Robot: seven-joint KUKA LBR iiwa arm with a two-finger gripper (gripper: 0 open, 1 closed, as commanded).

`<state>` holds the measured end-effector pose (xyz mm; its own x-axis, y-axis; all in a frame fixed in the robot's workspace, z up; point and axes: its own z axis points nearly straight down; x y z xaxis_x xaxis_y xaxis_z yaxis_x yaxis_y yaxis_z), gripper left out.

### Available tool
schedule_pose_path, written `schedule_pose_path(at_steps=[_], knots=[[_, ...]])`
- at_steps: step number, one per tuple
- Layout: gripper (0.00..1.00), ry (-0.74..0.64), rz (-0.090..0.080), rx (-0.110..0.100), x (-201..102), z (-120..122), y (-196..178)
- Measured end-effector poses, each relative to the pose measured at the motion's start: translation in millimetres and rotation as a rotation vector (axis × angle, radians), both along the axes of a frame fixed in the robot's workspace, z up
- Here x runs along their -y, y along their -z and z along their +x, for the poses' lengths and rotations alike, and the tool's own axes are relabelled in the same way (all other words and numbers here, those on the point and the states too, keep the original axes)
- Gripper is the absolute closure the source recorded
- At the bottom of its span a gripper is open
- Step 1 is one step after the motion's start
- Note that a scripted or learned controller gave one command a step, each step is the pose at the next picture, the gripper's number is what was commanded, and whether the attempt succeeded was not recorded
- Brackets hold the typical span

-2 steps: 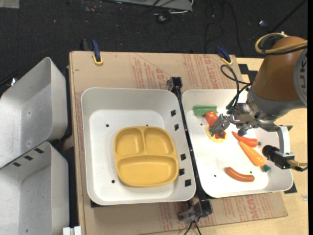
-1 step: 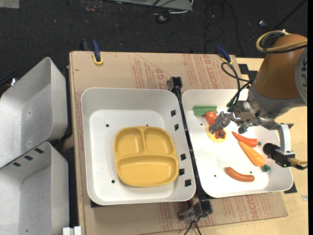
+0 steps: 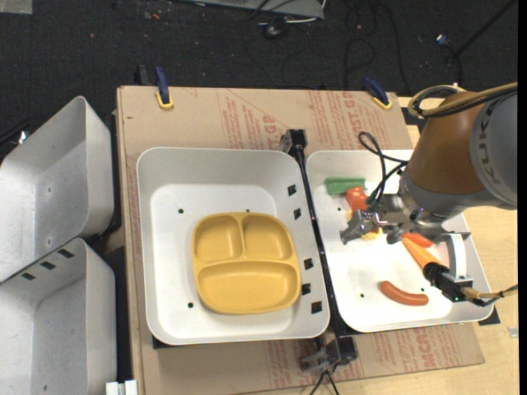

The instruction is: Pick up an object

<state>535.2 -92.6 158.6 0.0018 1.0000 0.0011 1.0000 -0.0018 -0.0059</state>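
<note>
Dark carpet with stray cables ran behind a cardboard-topped bench (image 3: 247,109), and two shallow white bins sat on it side by side, probably so the arm could work one and leave the other alone. The left bin (image 3: 156,220) held a yellow divided plate (image 3: 245,262), well off to the gripper's left and not in play.

The gripper (image 3: 366,225) was down inside the right bin (image 3: 362,311), with the arm's grey and orange bulk right above it. That bulk and the metal bits around the wrist made it too muddled to say how the gripper stood, so I honestly couldn't tell, and nothing I could see was clearly caught in it.

Candidates were packed close around the tool:
- a small red-orange piece (image 3: 355,196) just above it
- a green block (image 3: 344,185) a bit beyond that
- something yellow (image 3: 370,235) right at it, maybe touching
- an orange carrot-like thing (image 3: 420,252) just to its right
- a red sausage shape (image 3: 403,293) lower down, apart

My guess was it was going for the yellow or red-orange bit, since it sat lowest there.
</note>
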Motion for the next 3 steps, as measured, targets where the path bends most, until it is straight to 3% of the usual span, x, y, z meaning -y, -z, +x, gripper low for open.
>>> schedule_pose_path(at_steps=[1,2,3], knots=[[0.0,-0.001,0.0,0.002,-1.0,7.1,46.1],[0.0,0.0,0.0,0.003,-1.5,6.8,67.4],[1.0,0.001,0.0,0.004,-1.6,6.8,56.9]])
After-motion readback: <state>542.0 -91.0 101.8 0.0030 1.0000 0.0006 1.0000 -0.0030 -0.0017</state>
